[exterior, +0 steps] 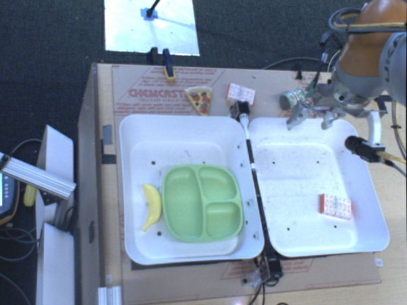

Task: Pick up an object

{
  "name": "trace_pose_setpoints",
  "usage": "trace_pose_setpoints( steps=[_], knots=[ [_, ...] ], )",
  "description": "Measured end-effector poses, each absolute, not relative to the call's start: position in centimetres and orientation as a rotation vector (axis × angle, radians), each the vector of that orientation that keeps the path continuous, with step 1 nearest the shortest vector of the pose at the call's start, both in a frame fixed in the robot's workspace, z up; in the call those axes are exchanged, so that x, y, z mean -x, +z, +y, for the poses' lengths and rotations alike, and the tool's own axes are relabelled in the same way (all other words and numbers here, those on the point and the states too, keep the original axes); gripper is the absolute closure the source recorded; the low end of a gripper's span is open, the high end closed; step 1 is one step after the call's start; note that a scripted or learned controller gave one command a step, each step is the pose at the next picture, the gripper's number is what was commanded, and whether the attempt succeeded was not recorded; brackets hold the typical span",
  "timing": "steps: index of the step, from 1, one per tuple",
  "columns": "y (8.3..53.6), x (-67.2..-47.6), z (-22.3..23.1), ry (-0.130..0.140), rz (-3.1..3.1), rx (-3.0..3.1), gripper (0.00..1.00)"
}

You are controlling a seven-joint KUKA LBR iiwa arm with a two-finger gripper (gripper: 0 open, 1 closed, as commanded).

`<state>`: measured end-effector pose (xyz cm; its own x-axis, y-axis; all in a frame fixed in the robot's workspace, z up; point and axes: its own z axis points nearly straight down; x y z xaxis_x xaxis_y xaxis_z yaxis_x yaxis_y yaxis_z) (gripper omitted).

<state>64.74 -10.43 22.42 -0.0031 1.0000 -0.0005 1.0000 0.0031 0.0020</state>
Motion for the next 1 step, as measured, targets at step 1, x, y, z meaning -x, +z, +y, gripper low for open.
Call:
trace_pose_setpoints(
  steps=[1],
  knots=[
    [13.88, -62.86, -14.67, -0.003, 2.223, -2.221, 0.0]
  ],
)
